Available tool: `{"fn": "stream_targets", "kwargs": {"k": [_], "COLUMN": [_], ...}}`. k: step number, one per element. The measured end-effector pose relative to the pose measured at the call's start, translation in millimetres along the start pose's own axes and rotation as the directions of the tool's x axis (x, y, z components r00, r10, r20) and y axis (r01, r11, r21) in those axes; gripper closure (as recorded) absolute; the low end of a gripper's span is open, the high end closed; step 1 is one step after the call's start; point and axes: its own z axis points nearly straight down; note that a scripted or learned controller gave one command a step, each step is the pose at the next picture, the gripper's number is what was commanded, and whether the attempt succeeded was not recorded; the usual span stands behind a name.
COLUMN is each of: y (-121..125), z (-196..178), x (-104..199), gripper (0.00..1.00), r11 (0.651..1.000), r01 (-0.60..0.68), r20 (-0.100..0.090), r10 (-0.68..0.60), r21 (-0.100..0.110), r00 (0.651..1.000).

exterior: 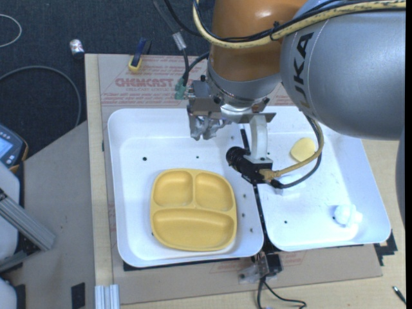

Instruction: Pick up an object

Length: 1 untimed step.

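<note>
A yellow divided plate (192, 210) lies in the left bin (129, 172), toward its front. In the right bin (367, 172) sit a small pale-yellow piece (302, 149) near the back and a small white-and-blue object (344, 215) at the front right. My gripper (205, 129) hangs over the back of the left bin, close to the divide between the bins and behind the plate. Nothing is visibly held in it. The arm's orange band (257, 24) and grey body hide the back of the right bin.
A black cable with a yellow lead (257, 169) hangs from the wrist across the divide between the bins. A blue-and-yellow tool (137, 56) lies on the cardboard behind the bins. Grey equipment stands at the left edge (13, 153).
</note>
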Motion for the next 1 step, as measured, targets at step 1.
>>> {"fn": "stream_targets", "kwargs": {"k": [1], "y": [-2.0], "z": [69.6], "x": [-34.0], "gripper": [1.0], "r11": [1.0], "r01": [-0.011], "r20": [0.004], "r10": [0.011], "r21": [0.002], "r00": [1.0]}}
